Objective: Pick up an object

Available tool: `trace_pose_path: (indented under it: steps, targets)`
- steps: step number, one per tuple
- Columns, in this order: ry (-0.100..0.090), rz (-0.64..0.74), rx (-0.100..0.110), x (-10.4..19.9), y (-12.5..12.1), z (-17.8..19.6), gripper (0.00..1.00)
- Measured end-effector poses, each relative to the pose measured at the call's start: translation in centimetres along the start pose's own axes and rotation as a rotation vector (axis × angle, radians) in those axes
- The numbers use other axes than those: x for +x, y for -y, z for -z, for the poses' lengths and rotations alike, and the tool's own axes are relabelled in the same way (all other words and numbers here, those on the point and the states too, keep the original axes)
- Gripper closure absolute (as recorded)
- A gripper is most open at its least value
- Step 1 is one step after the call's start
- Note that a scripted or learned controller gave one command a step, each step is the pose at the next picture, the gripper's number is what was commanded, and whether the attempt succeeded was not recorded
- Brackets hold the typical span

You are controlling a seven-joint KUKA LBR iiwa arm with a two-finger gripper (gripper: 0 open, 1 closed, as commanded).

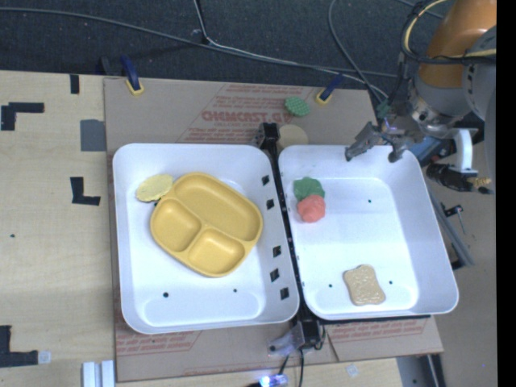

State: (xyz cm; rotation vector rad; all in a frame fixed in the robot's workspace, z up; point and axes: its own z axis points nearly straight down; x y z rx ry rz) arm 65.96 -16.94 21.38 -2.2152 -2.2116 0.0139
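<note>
My gripper (pixel 376 148) hangs over the far right corner of the right bin (pixel 419 240), its two dark fingers spread apart with nothing between them. In that bin, near the left wall, a green toy (pixel 307 188) touches a red-orange toy (pixel 312 208). A tan toast-shaped piece (pixel 364 285) lies near the bin's front edge. The left bin (pixel 137 289) holds a yellow divided plate (pixel 206 222) and a pale yellow round piece (pixel 154 187) at the plate's upper left.
A small green piece (pixel 297 105) lies on the cardboard behind the bins. Black clips line the divider between the bins. Cables run across the dark floor at the back. The arm's body occupies the upper right.
</note>
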Motion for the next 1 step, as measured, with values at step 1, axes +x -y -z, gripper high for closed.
trace_pose_path:
  steps: [1]
  targets:
    - [0.002,0.003,-0.013,0.03,-0.28,0.81,0.0]
